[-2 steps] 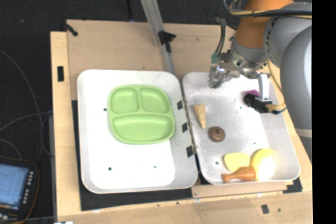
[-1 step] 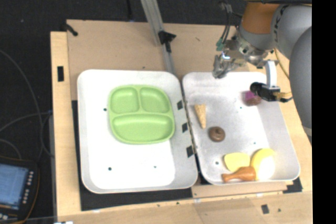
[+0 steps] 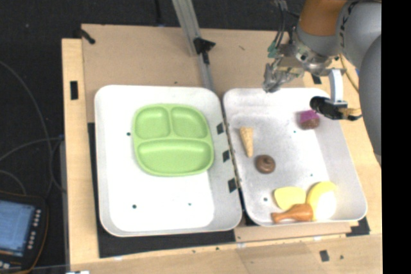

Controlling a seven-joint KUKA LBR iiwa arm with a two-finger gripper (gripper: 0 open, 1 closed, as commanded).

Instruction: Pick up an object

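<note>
nearest the camera, at the lower left corner, sits a dark handheld pendant with a blue screen (image 3: 18, 228), off the table (image 3: 77, 138) edge and apart from the work area.

left bin: the shallow white left bin (image 3: 115, 202) carries one item, a light green plastic divided plate (image 3: 173, 141), lying flat with its two small compartments toward the far side and its large compartment toward the near side. it probably serves as a drop-off surface, kept apart from the pick stock.

right bin: the shallow white right bin (image 3: 334, 157) holds the loose candidates. a small tan cone (image 3: 247, 140) lies near the bin's left wall; its long axis runs far to near, wide end far, tip pointing toward the camera. just right of it rests a round brown doughnut-like piece (image 3: 265, 164). at the near wall lie a yellow rounded piece (image 3: 288, 197), an orange-brown drumstick-shaped toy (image 3: 293, 214) with its long axis running left to right, and a yellow and white rounded toy (image 3: 323, 198); these three are clustered and touching. a small purple object (image 3: 308, 119) sits near the far right wall.

end effector: the end effector (image 3: 275, 81) hangs over the right bin's far rim, well apart from every item. nothing is seen in it; whether it is spread or pressed together cannot be told.

judgement: no grasp has begun. the cone and the brown piece stand free of neighbours and look easiest to reach.
</note>
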